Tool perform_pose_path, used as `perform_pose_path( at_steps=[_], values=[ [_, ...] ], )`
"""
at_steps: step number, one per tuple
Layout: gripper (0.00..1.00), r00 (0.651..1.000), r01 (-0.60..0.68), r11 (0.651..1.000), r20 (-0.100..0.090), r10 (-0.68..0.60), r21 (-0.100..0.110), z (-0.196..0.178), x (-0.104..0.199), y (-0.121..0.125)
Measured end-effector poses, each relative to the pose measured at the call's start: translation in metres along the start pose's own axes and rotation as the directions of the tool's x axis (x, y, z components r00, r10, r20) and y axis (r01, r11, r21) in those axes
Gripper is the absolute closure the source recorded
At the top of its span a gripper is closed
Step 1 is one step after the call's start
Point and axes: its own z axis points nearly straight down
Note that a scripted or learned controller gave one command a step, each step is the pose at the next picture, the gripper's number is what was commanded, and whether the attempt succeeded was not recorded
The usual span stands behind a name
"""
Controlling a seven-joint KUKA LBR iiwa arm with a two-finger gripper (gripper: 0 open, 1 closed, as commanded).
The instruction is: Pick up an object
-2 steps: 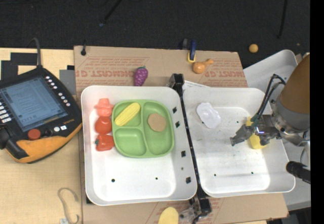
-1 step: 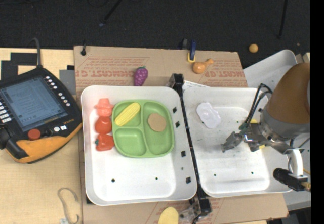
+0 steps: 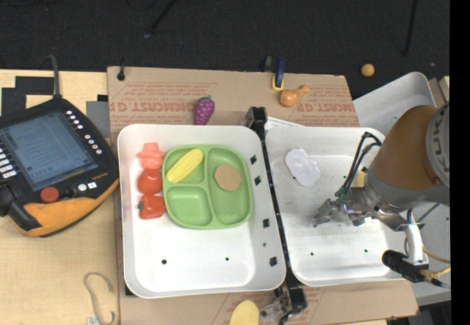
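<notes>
Near edge of right bin (image 3: 345, 276): bare floor, nothing obstructing.
Gripper (image 3: 327, 213): low over mid-floor — finger state impossible to tell.
Clear object (image 3: 302, 166): toward far-left corner; approach squarely — it looks slippery.
Left bin (image 3: 191, 265): green tray (image 3: 205, 185), corn (image 3: 183, 164), red toys (image 3: 150, 183) — well apart.

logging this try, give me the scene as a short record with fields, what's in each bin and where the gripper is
left bin: green divided tray holding yellow corn and a brown round piece; red and pink toys beside the tray
right bin: clear crumpled piece
gripper: low over the right bin's floor, apart from the clear piece
behind the bins: purple grapes, orange pear-shaped toy
</notes>
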Motion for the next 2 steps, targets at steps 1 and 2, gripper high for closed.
perform_pose_path(
  at_steps=[1, 2],
  values=[
    [0.0, 1.0, 0.001, 1.0, 0.0, -0.001, -0.002, 0.025, 0.003, 0.0],
    [1.0, 1.0, -0.006, 1.0, 0.0, 0.006, -0.003, 0.013, 0.001, 0.0]
  ],
)
